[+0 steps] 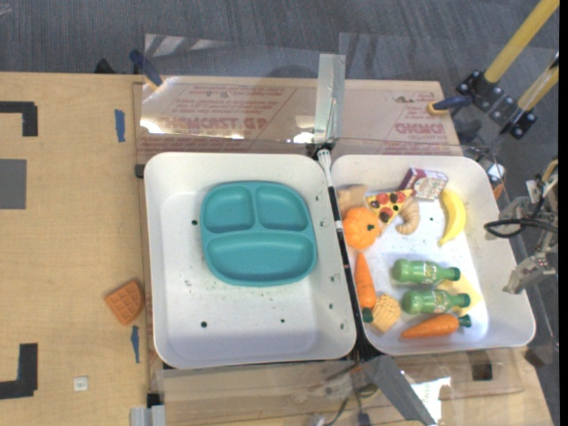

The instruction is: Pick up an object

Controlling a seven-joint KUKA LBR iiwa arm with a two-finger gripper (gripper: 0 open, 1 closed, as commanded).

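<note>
wooden bench (62,238) with two white bins, right bin (506,313) crowded, overlapping toy food; hand's state impossible to tell.

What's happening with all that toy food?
Nothing is being picked up yet. The toy food sits in the right bin: a banana, a small pumpkin, two green bottles and two carrots. The left bin holds a teal divided plate. A waffle piece lies outside on the bench.
</note>
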